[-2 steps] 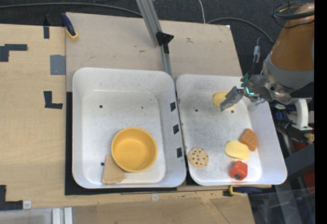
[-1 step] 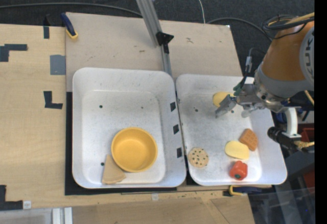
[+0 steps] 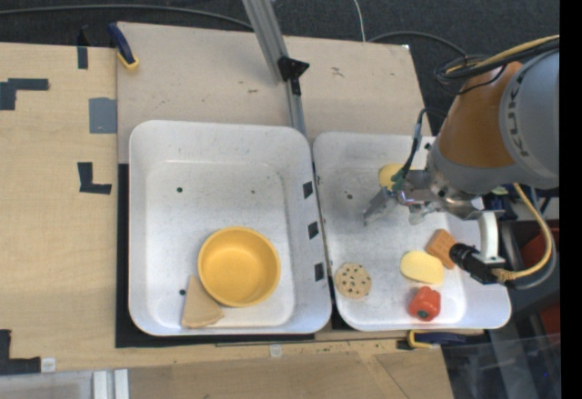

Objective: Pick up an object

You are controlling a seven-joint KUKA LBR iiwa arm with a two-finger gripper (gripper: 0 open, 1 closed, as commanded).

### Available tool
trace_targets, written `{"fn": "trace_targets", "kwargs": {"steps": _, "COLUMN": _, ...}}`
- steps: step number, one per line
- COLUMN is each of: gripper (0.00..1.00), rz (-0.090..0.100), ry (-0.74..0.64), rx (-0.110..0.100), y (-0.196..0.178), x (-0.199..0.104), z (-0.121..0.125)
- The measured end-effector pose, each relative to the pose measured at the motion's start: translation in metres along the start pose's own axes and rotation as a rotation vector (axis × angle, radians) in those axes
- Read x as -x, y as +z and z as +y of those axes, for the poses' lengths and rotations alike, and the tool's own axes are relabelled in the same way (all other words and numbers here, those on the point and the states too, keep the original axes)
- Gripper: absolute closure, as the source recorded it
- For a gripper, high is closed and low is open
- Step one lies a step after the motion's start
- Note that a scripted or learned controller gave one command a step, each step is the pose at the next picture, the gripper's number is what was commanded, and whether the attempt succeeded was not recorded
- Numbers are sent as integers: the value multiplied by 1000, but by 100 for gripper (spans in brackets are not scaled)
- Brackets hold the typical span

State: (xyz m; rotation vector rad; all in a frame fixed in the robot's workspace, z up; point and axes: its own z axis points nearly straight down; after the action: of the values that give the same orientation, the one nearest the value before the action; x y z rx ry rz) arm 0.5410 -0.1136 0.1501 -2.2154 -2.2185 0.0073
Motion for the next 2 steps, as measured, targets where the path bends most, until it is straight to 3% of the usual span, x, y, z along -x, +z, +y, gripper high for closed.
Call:
{"fn": "trace_targets", "kwargs": {"steps": 1, "gripper": 0, "rz": 0, "ry": 2, "rx": -1, "y": 54, "x": 10, "z": -3}}
{"fn": "trace_targets", "kwargs": {"steps": 2, "gripper": 100, "rz": 0, "ry": -1, "rx": 3, "y": 41, "x": 8, "z": -2}}
